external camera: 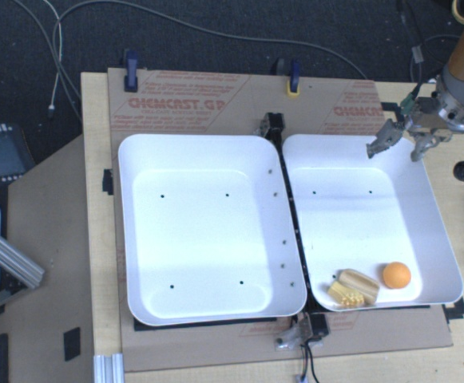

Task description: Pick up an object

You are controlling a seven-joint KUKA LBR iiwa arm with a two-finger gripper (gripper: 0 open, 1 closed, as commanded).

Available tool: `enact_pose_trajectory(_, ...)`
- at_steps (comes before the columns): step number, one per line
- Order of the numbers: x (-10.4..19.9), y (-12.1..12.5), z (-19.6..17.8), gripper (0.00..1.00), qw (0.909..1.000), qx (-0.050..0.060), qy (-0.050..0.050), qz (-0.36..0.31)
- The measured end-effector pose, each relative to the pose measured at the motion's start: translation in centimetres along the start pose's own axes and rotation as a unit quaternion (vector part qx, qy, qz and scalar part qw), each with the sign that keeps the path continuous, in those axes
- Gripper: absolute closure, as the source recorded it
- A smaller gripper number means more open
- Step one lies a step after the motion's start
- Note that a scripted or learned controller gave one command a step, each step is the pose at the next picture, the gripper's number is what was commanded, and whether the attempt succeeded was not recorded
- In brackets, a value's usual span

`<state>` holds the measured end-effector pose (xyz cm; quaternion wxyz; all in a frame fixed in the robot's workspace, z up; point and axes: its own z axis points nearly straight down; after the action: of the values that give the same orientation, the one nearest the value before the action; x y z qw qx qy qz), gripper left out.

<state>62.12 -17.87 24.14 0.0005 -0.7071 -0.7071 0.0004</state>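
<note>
Camera view — right bin [423,206]: orange ball [396,275], corn [354,287]

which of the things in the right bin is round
The small orange ball, lying near the front edge of the right white bin. The tan and yellow object beside it is elongated, not round.

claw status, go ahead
Claw open, holding nothing, over right bin's far edge. Orange ball and corn at its near end. Nothing between.

Ball [396,275] right of, perhaps touching, block [354,286] in right bin [423,206].
</note>
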Motion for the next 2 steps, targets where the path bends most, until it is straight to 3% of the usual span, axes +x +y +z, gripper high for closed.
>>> enact_pose_trajectory(1,0.0,0.0,-0.1,0.0,1.0,-0.001,0.0,0.0)
enact_pose_trajectory(2,-0.9,-0.4,5.1,0.0,1.0,0.001,0.0,0.0)
